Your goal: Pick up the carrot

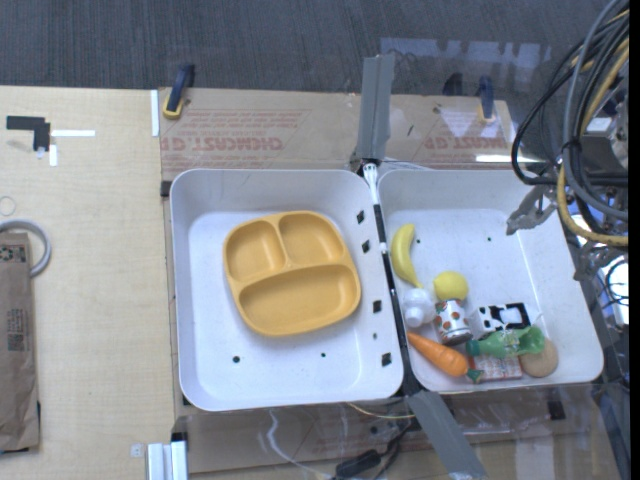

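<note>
1. The carrot [438,354] lies in the right bin [530,230], at its near-left corner, tip pointing toward the divider.
2. Just beside it stand a small spotted can [453,321], a lemon [451,287] and a white piece [415,311]; a banana [403,254] lies farther back along the left wall.
3. To the carrot's right sit a green leafy item [510,344], a black-and-white toy [503,316] and a brown potato [541,361].
4. The left bin [200,298] holds a yellow divided plate [291,272].
5. The gripper [528,211] hangs over the right bin's far-right part, well apart from the carrot; whether it is apart or together cannot be told.
</note>
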